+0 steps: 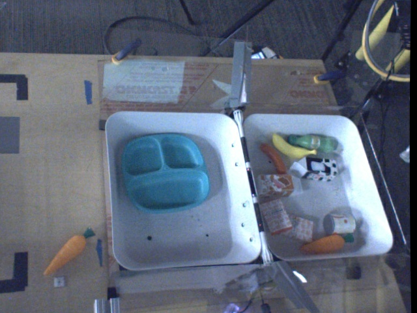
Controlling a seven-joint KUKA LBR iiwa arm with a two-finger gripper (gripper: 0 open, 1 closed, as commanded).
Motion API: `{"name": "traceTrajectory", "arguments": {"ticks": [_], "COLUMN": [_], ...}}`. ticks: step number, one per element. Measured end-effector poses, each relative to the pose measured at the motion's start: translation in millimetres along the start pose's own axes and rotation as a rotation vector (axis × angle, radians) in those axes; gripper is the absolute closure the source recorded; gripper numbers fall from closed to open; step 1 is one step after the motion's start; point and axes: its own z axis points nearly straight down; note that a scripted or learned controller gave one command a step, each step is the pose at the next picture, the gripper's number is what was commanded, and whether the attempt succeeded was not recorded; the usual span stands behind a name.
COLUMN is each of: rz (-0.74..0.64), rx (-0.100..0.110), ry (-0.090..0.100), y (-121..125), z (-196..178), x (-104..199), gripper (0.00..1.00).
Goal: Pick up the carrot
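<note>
An orange carrot with a green top lies in the right bin, near its front wall, just below a small can. A second orange carrot with a green stem lies on the wooden bench outside the bins, off the left bin's front left corner.
The left bin holds a blue divided plate. In the right bin lie a banana, a green bottle, a red sausage-like piece, a black-and-white carton and several small food boxes.
</note>
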Motion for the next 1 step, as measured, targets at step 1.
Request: {"name": "traceTrajectory", "arguments": {"ticks": [1], "rz": [0.308], "rx": [0.003], "ry": [0.002], "y": [-22.3], "z": [-0.1], "x": [71.3], "gripper": [0.00]}}
